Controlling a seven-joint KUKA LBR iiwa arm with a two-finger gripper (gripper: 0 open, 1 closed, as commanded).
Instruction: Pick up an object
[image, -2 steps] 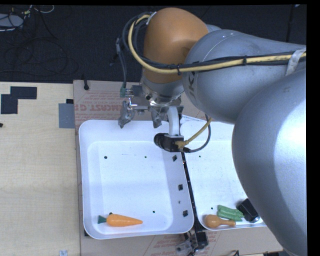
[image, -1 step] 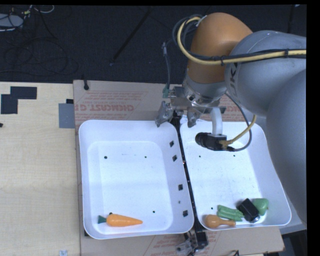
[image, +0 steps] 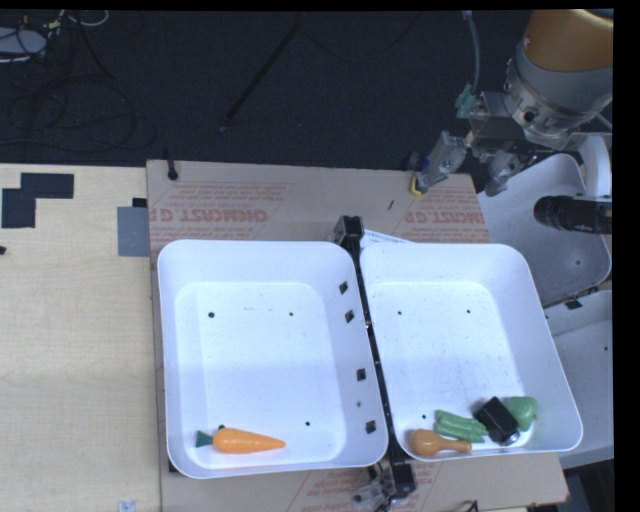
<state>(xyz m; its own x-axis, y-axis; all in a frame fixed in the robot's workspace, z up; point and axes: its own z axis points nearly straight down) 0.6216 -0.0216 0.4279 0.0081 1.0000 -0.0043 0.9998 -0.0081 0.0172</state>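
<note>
arm (image: 565, 50) cut off by the top edge; green toy (image: 521, 409) partly behind the black block (image: 496, 419)

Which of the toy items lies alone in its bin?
The orange toy carrot, alone near the front edge of the left bin. The tan pear-shaped toy, green toys and black block huddle in the right bin's front corner.

A robotics lab is indicated: two white bins (image: 160, 300) are clamped side by side on a cardboard-covered table (image: 250, 205), loose cables (image: 60, 30) are strewn behind, and toy food (image: 245, 441) is laid inside.
</note>
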